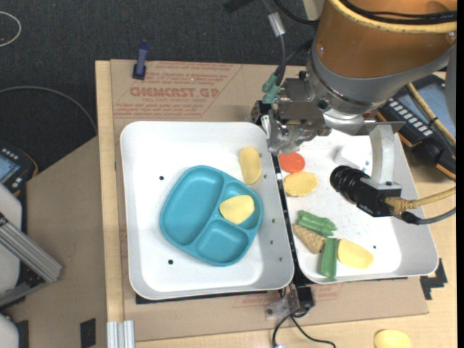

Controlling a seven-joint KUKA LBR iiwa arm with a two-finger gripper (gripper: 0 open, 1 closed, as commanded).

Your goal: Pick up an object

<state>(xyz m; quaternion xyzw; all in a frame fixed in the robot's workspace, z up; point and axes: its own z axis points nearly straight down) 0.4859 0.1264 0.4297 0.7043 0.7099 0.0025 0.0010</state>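
Observation:
My gripper (281,142) hangs over the ridge between the two bins, at the back of the right bin (413,261). Just below its tip lies a red-orange disc (293,163), with a flat yellow piece (300,185) in front of that. A yellow banana-like piece (250,165) lies to the gripper's left in the left bin (141,194). A teal divided plate (196,212) in the left bin carries a pale yellow lump (236,209). Nothing shows between the gripper's tips.
In the right bin's front lie a green pod (316,222), a brown cracker (309,239), a green stick (328,258) and a yellow lemon piece (354,254). A black cylinder (357,188) on a bracket hangs from the wrist over the right bin. A cable (435,205) trails right.

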